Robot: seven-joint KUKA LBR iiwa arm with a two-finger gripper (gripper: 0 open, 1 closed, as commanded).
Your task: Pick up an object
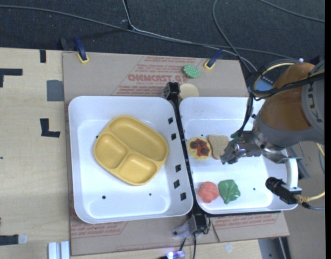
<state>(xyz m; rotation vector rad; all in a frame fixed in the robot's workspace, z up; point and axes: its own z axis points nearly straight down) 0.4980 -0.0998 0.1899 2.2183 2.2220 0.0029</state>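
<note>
The end effector point(230, 154) hangs low in the right bin point(208, 109), just beside a tan piece point(216, 142); how its jaws stand, I cannot tell.

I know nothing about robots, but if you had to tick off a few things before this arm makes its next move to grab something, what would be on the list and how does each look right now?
1. Things to pick lie in the right bin: ok. A small pizza-like piece, a tan piece, a red piece and a green piece are there.
2. Gripper is over that bin: ok, beside the tan piece.
3. Something is already held: cannot tell.
4. Targets stand apart: not ok. The pizza-like and tan pieces touch, and so do the red and green.
5. Yellow divided tray is out of the way: ok, it sits in the left bin.
</note>
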